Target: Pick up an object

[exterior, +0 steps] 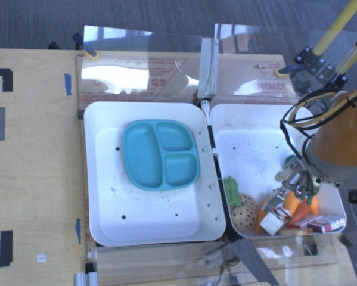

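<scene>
My gripper [281,199] hangs low over the front right part of the right bin [250,130], right above a pile of small things. The pile has orange carrot-shaped pieces [292,202], a white block [272,223] and a red and white packet [325,224]. A tan perforated disc [244,213] and a green piece [231,190] lie just left of the pile. The gripper's metal tip sits between the orange pieces and the white block, and the wrist hides part of the pile.
A blue divided plate [161,154] lies in the left bin [101,177]. Black cables [297,121] loop off the arm over the right bin's far right side. A clear plastic wall [166,70] stands behind both bins.
</scene>
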Tool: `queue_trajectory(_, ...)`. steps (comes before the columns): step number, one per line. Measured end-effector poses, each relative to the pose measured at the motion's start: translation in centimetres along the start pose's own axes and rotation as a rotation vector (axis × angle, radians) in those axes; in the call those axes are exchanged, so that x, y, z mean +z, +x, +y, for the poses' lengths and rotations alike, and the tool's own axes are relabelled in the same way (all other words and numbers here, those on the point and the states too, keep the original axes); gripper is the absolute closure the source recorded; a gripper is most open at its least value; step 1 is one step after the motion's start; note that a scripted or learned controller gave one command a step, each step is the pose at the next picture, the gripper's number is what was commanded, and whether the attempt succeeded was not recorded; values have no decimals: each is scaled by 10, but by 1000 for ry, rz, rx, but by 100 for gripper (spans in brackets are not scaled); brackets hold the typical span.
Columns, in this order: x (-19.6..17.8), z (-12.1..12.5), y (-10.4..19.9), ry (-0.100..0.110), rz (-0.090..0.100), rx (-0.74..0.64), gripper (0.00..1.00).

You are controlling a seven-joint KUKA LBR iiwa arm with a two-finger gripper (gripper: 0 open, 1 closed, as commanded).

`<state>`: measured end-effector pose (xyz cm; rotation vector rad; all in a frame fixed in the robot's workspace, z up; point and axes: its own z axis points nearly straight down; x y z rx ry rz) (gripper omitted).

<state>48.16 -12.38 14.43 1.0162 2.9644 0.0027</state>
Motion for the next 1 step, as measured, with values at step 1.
queue_trajectory(1,53,20,9,-2,-9,240,0)
